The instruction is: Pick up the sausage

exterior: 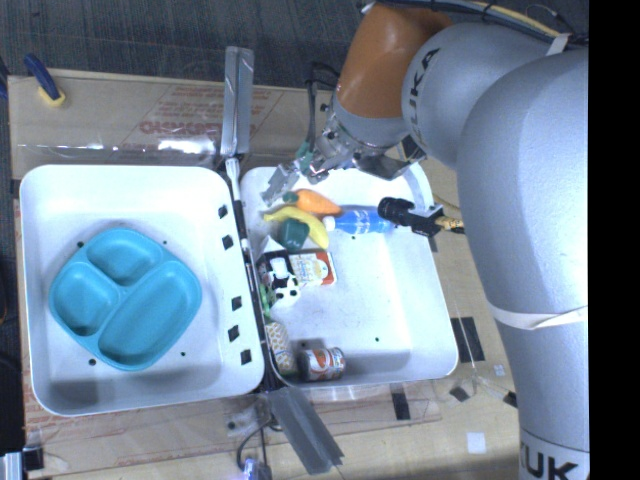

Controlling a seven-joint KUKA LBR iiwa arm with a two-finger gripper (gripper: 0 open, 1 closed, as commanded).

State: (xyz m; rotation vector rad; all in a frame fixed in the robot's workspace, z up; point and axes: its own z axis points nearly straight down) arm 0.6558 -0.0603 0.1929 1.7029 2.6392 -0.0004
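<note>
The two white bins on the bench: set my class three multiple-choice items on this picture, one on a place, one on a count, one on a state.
1. Where does the blue divided plate lie?
A. In the left bin
B. In the right bin
C. On the bench outside the bins

2. How many compartments does the plate have?
A. Two
B. Three
C. Five

3. How does the can at the right bin's near edge lie?
A. Upright
B. On its side
C. Stacked on the carton

Key:
1 A, the plate sits in the left bin, apart from the other things.
2 B, two small wells and one large one show.
3 B, its round end faces sideways and its length runs along the bin floor.
</note>
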